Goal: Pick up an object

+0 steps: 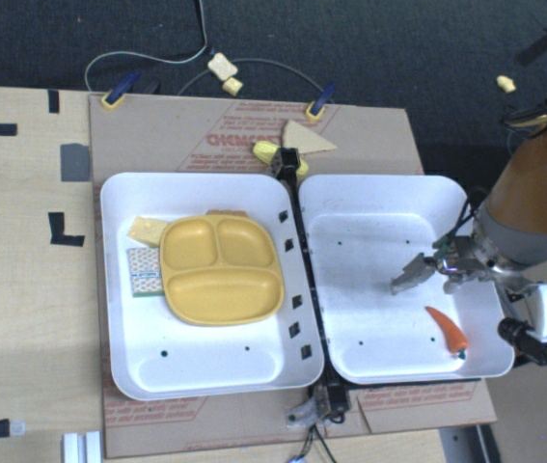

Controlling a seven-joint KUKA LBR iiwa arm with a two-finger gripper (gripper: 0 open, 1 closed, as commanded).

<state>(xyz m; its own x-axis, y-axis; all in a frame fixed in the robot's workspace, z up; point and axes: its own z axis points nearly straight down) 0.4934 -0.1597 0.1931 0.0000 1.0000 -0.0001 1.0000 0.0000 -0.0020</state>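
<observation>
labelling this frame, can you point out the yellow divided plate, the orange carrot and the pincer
yellow divided plate (223, 268): camera view, on the ridge between its compartments
orange carrot (447, 327): camera view, middle of its body, in the right bin
pincer (416, 273): camera view, at its fingertips over the right bin

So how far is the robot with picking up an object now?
Nothing looks picked up yet. The gripper is low inside the right bin with no object between its fingers. The orange carrot-like piece lies on the bin floor beside it, apart. The yellow divided plate sits in the left bin. Grasping and lifting are left.
</observation>
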